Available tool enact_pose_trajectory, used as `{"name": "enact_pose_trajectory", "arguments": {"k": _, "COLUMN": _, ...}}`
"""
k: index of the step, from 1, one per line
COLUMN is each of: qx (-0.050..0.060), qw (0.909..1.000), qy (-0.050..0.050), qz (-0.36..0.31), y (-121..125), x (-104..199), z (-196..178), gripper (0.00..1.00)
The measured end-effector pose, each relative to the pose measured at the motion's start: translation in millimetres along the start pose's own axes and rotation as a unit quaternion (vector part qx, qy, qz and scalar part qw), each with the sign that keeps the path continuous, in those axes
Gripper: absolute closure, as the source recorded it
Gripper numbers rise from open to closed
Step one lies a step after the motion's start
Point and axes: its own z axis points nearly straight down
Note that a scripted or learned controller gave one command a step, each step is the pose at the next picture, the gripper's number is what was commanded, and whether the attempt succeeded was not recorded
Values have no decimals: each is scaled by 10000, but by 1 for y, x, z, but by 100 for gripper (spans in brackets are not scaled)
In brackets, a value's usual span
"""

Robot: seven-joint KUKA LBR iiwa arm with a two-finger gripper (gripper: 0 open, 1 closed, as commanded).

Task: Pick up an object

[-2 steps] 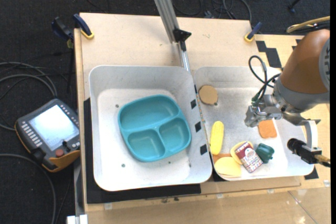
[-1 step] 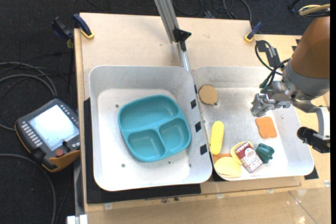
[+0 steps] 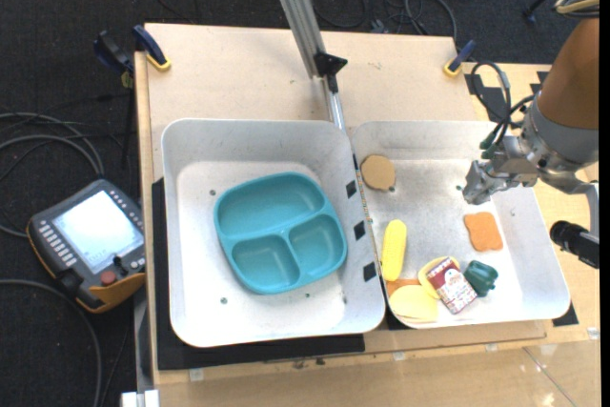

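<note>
My gripper (image 3: 474, 191) hangs over the right bin (image 3: 434, 148), near its right side, pointing down to the left. An orange slab (image 3: 483, 230) lies just below and to the right of the fingertips, apart from them. A round tan cookie-like piece (image 3: 377, 172) sits at the bin's upper left. A yellow corn cob (image 3: 393, 249) lies along the left side. At the front sit a pale yellow disc (image 3: 414, 303), a red and white packet (image 3: 449, 284) and a dark green piece (image 3: 480, 276). Nothing shows between the fingers.
The left bin (image 3: 191, 205) holds a teal divided plate (image 3: 279, 232). A slanted metal pole (image 3: 298, 5) runs down to the divider between the bins. A teach pendant (image 3: 86, 243) lies on the floor at left. Clamps sit at the bench's far corners.
</note>
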Motion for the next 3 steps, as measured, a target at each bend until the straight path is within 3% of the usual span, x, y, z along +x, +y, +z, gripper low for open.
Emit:
{"name": "enact_pose_trajectory", "arguments": {"k": 1, "qx": 23, "qw": 10000, "qy": 13, "qz": -21, "y": 6, "x": 48, "z": 13, "gripper": 100}}
{"name": "enact_pose_trajectory", "arguments": {"k": 3, "qx": 12, "qw": 10000, "qy": 13, "qz": -27, "y": 25, "x": 153, "z": 5, "gripper": 100}}
